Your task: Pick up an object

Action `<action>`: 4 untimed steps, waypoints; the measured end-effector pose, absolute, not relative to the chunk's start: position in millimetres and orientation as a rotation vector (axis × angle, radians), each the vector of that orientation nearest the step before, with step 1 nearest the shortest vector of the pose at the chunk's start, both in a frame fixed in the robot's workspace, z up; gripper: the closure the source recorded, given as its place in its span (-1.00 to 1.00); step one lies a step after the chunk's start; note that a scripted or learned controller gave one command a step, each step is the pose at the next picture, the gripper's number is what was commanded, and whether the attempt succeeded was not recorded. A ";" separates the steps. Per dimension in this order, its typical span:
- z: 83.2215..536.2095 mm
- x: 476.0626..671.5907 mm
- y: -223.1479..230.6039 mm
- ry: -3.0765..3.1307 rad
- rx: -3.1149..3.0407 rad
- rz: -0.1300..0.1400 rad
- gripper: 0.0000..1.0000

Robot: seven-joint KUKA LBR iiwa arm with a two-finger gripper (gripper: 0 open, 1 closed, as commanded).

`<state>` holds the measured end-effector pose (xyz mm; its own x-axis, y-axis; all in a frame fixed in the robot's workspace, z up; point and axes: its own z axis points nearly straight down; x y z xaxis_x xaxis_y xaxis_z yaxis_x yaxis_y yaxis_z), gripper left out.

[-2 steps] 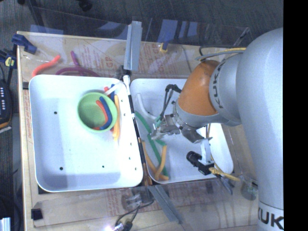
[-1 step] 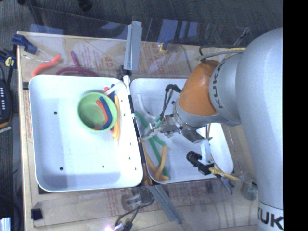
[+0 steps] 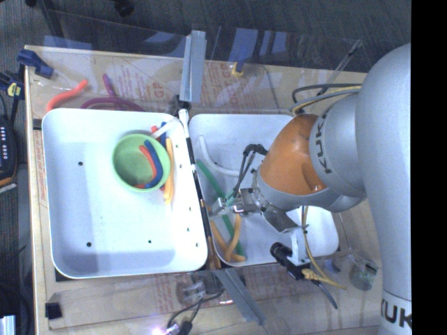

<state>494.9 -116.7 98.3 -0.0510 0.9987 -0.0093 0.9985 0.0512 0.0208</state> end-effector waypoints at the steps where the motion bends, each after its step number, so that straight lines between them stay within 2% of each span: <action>1: 108.2 495.8 -116.1 2.271 2.140 0.013 1.00; 2: 242.4 517.0 -96.5 2.413 2.012 -0.001 1.00; 3: 242.3 516.9 -96.5 2.413 2.013 -0.001 -1.00; 4: 102.9 479.6 -116.9 2.339 2.090 -0.003 -1.00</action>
